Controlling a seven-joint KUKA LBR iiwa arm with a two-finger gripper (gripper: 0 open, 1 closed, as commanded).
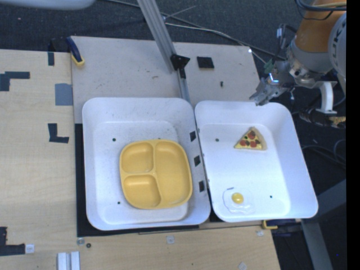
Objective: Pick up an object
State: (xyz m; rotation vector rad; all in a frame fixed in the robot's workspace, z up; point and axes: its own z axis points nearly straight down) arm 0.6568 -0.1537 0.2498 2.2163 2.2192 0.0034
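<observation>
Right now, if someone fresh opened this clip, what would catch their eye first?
The yellow divided plate in the left bin, the boldest colour. Next, in the right bin, the toy pizza slice toward its far side and the fried egg at its near edge. The gripper hangs over that bin's far rim, nothing visibly between its fingers.

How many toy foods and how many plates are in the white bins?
Toy foods: 2, the triangular toy pizza slice with red dots and the white toy fried egg with a yellow yolk, both in the right bin.
Plates: 1, the yellow plastic plate with three compartments, in the left bin.
Total: 3
</observation>
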